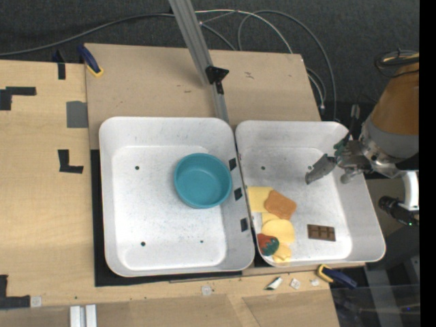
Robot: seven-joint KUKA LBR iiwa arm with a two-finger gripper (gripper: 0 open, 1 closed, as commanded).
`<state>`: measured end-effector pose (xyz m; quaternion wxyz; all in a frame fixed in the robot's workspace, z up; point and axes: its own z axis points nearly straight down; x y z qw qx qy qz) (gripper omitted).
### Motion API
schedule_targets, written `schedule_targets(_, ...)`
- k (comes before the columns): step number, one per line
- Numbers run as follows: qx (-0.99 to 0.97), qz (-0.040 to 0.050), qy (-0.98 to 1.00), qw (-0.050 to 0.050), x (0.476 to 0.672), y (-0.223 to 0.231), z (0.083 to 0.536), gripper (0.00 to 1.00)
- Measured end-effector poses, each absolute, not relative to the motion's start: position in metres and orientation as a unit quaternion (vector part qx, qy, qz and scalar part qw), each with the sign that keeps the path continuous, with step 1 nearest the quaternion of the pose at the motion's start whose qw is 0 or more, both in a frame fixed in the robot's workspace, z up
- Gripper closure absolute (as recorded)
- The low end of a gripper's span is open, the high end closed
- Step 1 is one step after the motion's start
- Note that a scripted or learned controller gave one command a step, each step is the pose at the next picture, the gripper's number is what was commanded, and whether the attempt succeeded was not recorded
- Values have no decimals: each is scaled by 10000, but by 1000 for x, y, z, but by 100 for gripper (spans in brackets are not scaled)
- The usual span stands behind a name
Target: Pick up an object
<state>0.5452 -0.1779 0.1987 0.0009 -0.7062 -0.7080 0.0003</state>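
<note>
A blue bowl (202, 180) sits in the left bin (122, 203), right of its middle. In the right bin (286, 142), near the front left corner, lies a cluster: a pale yellow block (257, 197), an orange bread-like piece (281, 204), a yellow round piece (281, 231) and a small red and green item (268, 244). A brown chocolate bar (321, 232) lies apart, toward the front right. My gripper (329, 176) hangs over the right side of the right bin, open, with nothing between its fingers. It is well above and behind the chocolate bar.
A slanted metal pole (194, 33) rises from behind the bins. Cables (272, 19) loop across the back. Small clips (283, 283) and a blue-yellow clamp (332, 275) lie by the front rim. Another clamp (90, 61) sits at the board's back left.
</note>
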Motion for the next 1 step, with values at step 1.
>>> schedule_targets(1, -7063, 2, -7079, 8, 545, -178, 199, 0)
